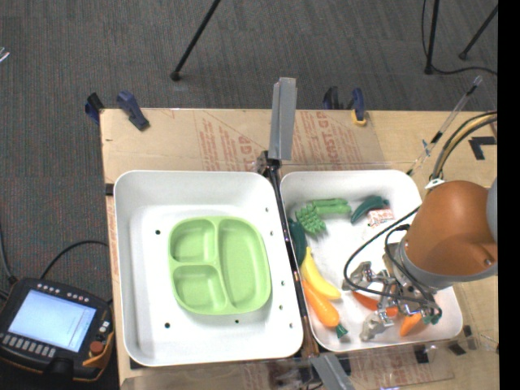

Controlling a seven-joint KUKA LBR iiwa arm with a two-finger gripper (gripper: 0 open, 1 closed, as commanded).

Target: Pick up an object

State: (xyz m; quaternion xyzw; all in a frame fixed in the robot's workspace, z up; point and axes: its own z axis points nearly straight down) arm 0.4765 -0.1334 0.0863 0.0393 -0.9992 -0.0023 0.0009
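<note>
My gripper (388, 305) is down in the right bin (406, 181), near its front right corner, under the orange band of the wrist (451, 230). A red-orange toy (366, 301) lies right beside it on the left, and an orange piece (411, 323) shows at its right side. Whether either one is held is hidden by the metal parts. Further left lie a yellow banana (317, 276) and an orange carrot (323, 309). At the back of the bin are a green bristly toy (318, 214), a dark green pepper (370, 208) and a dark green vegetable (297, 238).
The left bin (138, 299) holds a light green divided plate (219, 265). A grey post (283, 120) rises behind the gap between the two bins. Cables (455, 136) hang at the right. A teach pendant (53, 319) lies off the bench at the lower left.
</note>
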